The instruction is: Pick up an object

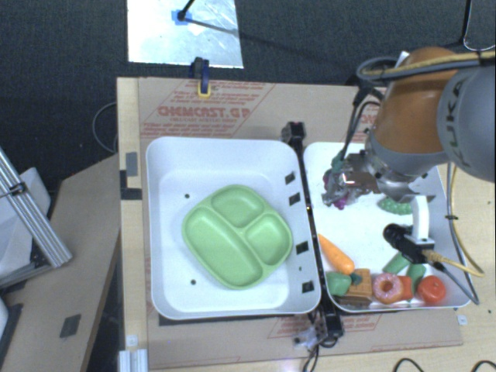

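Currently gripper (pixel 339 191) hovers at upper left of right bin (pixel 366 227); opening and load cannot be read. Carrot (pixel 336 253) lies below.

Red "CHEMCAST GP" on the brown board (pixel 263 103)

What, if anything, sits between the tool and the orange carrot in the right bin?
Nothing visible does. The tool hangs over the far left part of the right bin. The orange carrot lies nearer the camera by the same wall, with bare white floor between them.
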Robot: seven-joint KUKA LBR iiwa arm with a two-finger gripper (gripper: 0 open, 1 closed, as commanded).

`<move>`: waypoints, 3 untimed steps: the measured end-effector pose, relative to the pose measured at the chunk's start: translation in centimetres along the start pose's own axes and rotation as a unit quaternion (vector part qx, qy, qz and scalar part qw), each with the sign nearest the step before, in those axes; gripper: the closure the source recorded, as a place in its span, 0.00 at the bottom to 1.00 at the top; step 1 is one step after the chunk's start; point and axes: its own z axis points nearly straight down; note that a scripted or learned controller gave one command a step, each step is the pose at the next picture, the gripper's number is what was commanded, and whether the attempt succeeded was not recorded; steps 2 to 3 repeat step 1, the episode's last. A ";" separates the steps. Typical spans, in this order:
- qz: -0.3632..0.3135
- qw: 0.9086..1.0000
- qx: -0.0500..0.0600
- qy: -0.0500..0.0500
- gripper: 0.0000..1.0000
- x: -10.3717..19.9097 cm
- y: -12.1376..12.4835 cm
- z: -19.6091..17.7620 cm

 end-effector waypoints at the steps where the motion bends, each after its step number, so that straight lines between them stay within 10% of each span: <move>1: 0.001 1.000 0.000 0.000 1.00 1.2 -1.4 -0.3; 3: 0.001 1.000 0.000 0.000 1.00 1.2 -1.4 -0.3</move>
